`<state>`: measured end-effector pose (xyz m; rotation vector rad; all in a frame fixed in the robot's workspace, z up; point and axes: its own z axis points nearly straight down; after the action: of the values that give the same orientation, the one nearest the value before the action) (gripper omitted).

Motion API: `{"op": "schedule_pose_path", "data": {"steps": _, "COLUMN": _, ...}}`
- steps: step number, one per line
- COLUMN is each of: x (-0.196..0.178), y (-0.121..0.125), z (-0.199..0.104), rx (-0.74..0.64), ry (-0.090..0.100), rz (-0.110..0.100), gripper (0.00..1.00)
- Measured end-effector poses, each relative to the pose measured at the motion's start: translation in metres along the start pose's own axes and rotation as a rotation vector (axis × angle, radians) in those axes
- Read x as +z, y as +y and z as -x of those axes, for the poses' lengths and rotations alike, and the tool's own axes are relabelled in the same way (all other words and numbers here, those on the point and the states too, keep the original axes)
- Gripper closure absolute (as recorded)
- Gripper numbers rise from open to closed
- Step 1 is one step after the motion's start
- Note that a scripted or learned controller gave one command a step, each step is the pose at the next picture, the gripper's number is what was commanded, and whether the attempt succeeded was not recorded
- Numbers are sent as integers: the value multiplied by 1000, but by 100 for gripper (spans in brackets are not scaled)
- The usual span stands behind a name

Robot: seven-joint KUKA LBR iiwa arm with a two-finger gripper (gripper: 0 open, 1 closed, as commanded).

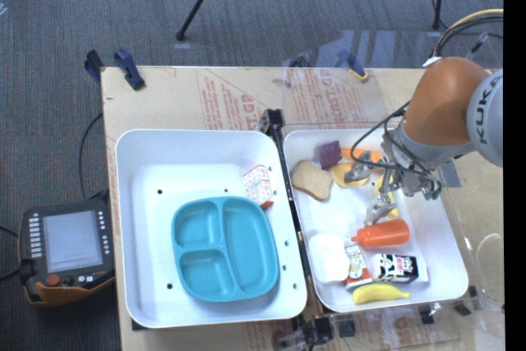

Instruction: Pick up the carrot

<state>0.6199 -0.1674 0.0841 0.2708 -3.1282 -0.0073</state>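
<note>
The surface (214, 94) carries two white bins side by side. The left bin (140, 177) holds a blue divided plate (223, 247) and, at the plate's upper right corner, a small printed packet (259, 183). The arm (444, 107) reaches over the right bin (448, 247) from the right, and its tool (380, 210) hangs just above an orange bottle (382, 234); whether it is released or clenched cannot be told (wires and glare blur it), and nothing shows in its grasp.

Also in the right bin are a bread slice (312, 179), a white block (327, 257), a black-and-white carton (399, 267), a banana (380, 293), a yellow piece (347, 175) and a purple piece (329, 153).

The carrot (370, 154) lies in the bin's upper part, just right of the purple piece and apart from the tool. It shows as a short orange strip, long axis roughly left to right, its right end hidden under the arm, so which way it points cannot be told.
</note>
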Motion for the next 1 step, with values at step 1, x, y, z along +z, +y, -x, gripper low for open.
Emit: {"op": "schedule_pose_path", "data": {"steps": 1, "x": -1, "y": 8, "z": 27, "rx": 299, "ry": -2, "rz": -2, "gripper": 0}}
